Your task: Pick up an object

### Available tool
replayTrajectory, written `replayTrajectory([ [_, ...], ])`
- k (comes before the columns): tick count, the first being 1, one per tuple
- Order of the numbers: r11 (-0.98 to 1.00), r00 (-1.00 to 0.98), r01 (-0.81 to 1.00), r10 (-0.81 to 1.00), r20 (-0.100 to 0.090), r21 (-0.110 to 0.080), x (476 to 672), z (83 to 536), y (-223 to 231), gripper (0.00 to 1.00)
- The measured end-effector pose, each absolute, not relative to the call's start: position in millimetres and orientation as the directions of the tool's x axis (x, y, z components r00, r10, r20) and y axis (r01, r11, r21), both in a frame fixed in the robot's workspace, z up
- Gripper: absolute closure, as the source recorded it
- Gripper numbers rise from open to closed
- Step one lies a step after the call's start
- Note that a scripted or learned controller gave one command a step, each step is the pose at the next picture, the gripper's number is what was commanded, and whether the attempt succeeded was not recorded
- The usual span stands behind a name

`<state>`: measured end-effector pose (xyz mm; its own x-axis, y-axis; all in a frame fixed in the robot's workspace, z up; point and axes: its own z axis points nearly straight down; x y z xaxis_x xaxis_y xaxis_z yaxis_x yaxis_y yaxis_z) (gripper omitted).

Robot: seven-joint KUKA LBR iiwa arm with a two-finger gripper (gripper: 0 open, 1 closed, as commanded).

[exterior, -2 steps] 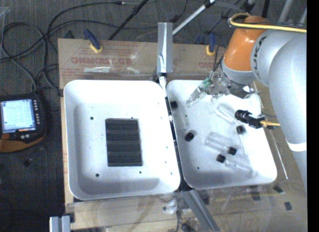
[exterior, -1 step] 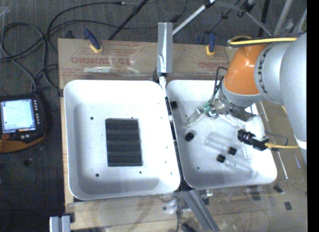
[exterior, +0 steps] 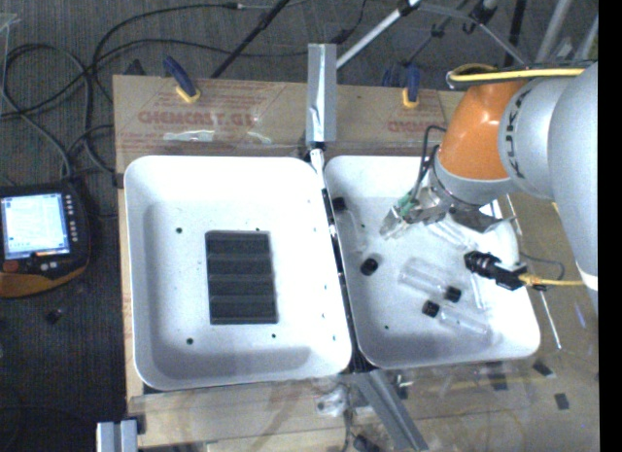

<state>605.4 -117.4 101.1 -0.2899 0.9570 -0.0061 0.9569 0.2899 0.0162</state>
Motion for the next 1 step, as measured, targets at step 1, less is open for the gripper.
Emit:
replayTrajectory([
  [1,0.29,-0.29,0.957,0.957,-0.006,0.016,605.3,101.1,-117.5,0.0],
])
